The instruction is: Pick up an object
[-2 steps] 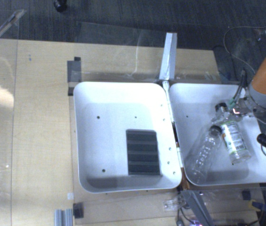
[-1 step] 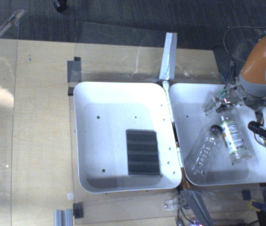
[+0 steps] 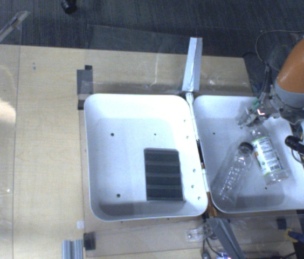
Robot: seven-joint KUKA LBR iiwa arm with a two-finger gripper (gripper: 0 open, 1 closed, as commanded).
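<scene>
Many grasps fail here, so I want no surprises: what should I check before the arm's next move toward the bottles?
1. Targets present: two clear bottles, one with black cap, one labelled, lie in the right bin: ok.
2. Bottles apart: they sit close together near the cap; cannot tell if touching.
3. Gripper above the right bin: ok.
4. Finger opening: cannot tell.
5. Anything held: nothing seen between fingers; cannot tell.
6. Dark ribbed block lies in the left bin, out of the way: ok.
</scene>
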